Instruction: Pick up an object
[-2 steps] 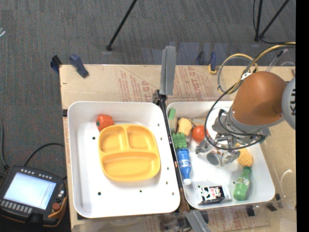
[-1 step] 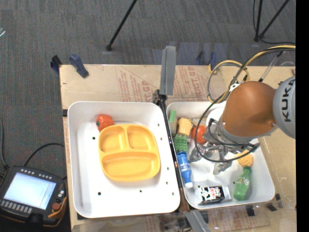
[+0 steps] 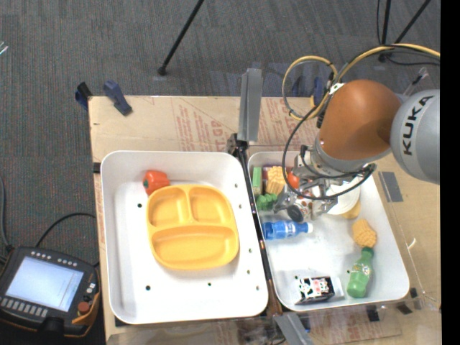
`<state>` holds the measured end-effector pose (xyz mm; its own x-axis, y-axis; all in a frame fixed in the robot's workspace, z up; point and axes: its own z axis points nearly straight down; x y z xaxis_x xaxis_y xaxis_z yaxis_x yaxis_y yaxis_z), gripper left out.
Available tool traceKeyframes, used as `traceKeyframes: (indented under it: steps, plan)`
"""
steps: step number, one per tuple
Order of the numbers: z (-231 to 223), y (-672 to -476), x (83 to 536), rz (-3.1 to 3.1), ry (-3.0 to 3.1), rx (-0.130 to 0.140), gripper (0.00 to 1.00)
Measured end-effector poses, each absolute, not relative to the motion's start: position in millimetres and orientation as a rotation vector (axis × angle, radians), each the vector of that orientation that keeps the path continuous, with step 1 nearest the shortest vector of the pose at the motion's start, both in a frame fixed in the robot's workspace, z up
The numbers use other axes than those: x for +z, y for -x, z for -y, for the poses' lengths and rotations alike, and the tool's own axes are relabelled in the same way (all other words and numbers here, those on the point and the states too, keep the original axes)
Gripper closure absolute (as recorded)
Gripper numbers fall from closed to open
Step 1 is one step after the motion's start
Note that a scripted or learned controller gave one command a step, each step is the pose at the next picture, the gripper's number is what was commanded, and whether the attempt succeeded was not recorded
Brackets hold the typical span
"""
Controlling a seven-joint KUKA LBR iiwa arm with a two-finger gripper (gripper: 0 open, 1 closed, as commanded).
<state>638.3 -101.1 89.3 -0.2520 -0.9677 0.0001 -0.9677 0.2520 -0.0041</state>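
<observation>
One blue bottle [image 3: 285,229] lies just below the claw [image 3: 300,205], long axis left-right, right of frame centre; I cannot tell the claw's state.

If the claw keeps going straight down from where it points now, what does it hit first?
Probably the blue bottle, lying just below the claw in the right bin, or the bare floor beside it. Depth is hard to judge from this slanted view.
</observation>
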Motion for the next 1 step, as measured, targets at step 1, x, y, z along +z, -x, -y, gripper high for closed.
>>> traceKeyframes:
  steps: [1]
  plan:
    - [97.6,-606.6,87.2,-2.515,1.879,0.006,0.0]
